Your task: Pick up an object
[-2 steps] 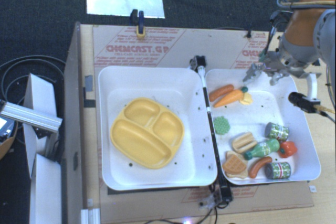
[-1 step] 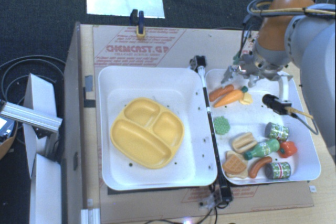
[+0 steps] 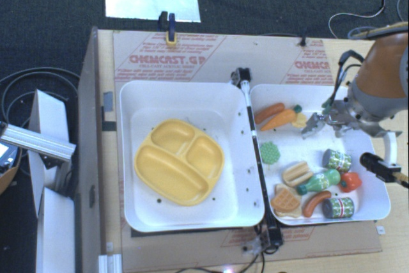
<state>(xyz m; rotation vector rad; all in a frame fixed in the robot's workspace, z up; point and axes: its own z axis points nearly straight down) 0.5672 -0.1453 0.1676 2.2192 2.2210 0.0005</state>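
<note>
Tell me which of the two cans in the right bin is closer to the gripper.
The upper can, beside the red pepper. It lies just below the gripper; the other can sits at the bin's front edge.

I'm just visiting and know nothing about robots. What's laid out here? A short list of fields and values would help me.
left bin: holds a yellow divided plate
right bin: toy food and small containers
near its far edge: carrot, sausage
middle: green round piece, hot dog, green bottle
near edge: waffle, sausage link, two cans
arm: reaches in from the right
gripper: over the right bin, beside the carrot, nothing visibly held
</note>
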